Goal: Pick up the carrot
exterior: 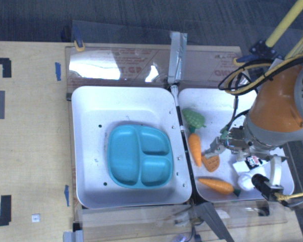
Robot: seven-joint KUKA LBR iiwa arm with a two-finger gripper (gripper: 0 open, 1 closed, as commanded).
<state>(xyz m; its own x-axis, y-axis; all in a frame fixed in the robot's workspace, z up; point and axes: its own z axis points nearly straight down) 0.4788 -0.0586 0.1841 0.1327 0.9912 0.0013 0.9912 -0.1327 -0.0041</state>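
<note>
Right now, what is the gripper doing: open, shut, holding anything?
Gripper: cannot be told; it sits in the right bin beside the upright carrot.

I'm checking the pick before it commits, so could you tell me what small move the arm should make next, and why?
Probably a short shift left to centre the gripper over the upright carrot. That carrot lies just left of it by the right bin's left wall, apart from the fingers; an orange slice piece sits just below the gripper.
</note>
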